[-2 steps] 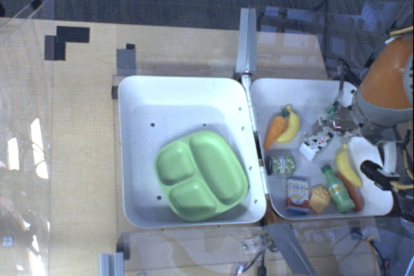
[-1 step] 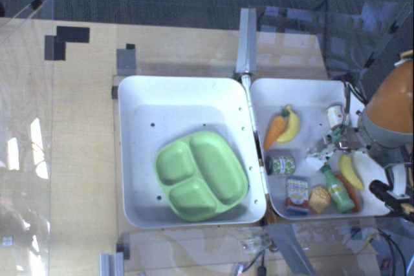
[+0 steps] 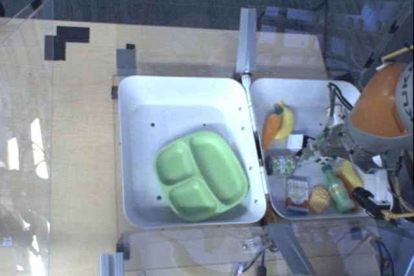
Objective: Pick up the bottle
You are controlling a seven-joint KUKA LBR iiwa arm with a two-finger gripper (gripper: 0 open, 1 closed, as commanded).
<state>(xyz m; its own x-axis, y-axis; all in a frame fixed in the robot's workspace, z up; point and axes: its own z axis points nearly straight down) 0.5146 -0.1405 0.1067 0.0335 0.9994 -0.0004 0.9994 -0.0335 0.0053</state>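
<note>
Pale wood worktop (image 3: 77,139) carries two shallow white bins side by side, with dark carpet and a loose cable beyond. The green bottle (image 3: 337,191) lies on its side near the front right corner of the right bin (image 3: 304,90), its cap end pointing up toward the gripper (image 3: 318,148) and its base toward the bin's front wall. It looks like small, light plastic, stiff enough to take a squeeze but smooth and round, so it would likely roll or slip if pinched off-centre. The safest hold is probably across the middle of its body, square to its long axis. It wears a pale label, but no writing on it can be read. Just to its right lies a yellow and red object (image 3: 352,176), perhaps a second squeeze bottle, close enough to crowd a grasp. Just to its left sits a tan bread-like piece (image 3: 319,198), then a small printed carton (image 3: 297,194) whose text is too small to make out. A little can (image 3: 283,165) with a green label lies by the left wall, with a carrot (image 3: 271,127) and banana (image 3: 284,121) behind it. The gripper hangs above the bin's middle, apart from the bottle and holding nothing visible; whether it is open or closed I cannot tell. The left bin (image 3: 136,139) holds a green divided plate (image 3: 202,175).
</note>
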